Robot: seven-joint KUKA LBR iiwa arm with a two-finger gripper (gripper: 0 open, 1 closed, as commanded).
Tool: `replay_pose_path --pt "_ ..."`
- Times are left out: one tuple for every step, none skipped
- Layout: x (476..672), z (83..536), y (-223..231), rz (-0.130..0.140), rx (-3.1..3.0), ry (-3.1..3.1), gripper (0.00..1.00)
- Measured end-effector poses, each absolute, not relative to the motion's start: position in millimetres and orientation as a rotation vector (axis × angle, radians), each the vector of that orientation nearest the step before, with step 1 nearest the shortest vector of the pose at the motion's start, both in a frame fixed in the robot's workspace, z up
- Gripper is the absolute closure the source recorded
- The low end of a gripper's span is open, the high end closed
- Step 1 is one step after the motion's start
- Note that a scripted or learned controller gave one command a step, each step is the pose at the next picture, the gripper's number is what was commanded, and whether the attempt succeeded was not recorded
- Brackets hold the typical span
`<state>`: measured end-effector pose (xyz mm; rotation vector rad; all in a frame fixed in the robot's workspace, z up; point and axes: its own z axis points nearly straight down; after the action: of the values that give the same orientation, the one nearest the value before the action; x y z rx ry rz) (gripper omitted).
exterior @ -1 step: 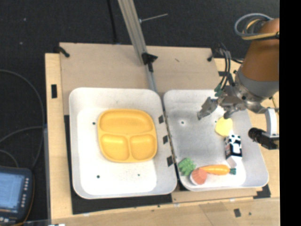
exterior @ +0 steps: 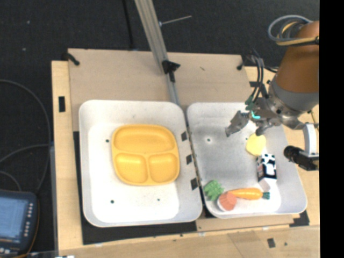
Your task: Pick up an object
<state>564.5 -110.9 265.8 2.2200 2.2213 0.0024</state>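
Camera view: gripper (exterior: 248, 125) hangs over right bin (exterior: 215, 117), jaws spread wide, nothing btwn them. Yellow piece (exterior: 256, 144) lies just below gripper; black-white item (exterior: 267, 165), carrot (exterior: 246, 194), red piece (exterior: 228, 201), green piece (exterior: 213, 188) sit nearer the bin's front edge.

The hand (exterior: 248, 123) hangs open over the right bin (exterior: 215, 128), at about 1 o'clock in it. A yellow piece (exterior: 256, 144) lies just below, with a carrot (exterior: 247, 194) at 6 o'clock (green toy (exterior: 213, 188) beside it). A yellow tray (exterior: 145, 153) sits in the left bin (exterior: 97, 198).
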Motion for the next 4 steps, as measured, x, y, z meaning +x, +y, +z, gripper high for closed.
replay_pose_path --pt "569.5 222.2 -111.7 -0.005 2.225 2.22 0.0" --pt "569.7 179.8 -113.7 -0.005 2.224 2.221 0.0" --pt "563.5 135.5 -117.8 -0.006 2.224 2.221 0.0" --pt "565.8 149.3 -118.5 0.003 2.227 2.212 1.0"
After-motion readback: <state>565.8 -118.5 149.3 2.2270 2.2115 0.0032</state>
